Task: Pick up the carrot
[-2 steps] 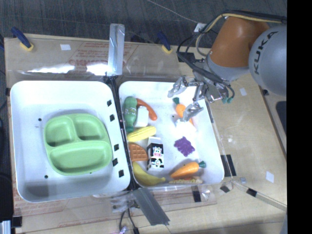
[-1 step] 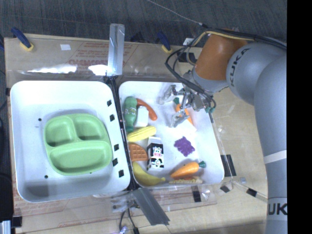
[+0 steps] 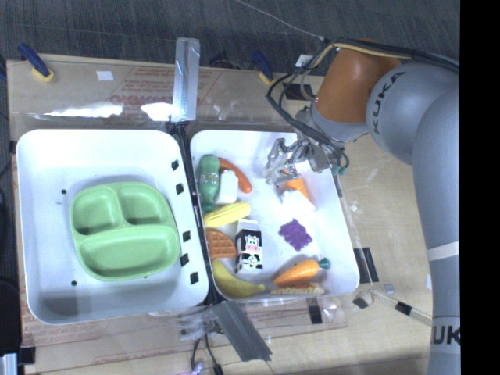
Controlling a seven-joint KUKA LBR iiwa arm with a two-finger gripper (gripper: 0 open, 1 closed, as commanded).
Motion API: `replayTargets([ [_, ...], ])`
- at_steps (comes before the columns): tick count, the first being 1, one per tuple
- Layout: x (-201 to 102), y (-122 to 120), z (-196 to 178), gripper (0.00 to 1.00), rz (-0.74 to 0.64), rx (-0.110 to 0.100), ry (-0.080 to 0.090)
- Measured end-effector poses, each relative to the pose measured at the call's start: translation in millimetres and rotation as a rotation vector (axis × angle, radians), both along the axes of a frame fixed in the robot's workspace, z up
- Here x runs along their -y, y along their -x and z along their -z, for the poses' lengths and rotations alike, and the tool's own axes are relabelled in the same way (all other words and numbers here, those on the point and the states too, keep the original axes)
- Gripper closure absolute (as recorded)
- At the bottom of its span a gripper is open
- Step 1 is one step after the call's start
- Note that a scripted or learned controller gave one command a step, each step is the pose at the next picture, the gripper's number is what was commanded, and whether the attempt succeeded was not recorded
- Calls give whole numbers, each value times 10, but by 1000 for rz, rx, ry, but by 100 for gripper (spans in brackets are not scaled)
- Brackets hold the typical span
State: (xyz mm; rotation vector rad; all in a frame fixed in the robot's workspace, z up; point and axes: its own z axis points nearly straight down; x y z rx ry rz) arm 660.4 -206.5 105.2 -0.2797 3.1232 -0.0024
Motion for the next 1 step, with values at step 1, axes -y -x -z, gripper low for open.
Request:
replayTargets([
  [1,-2,1,4,0,-1,-1,0],
])
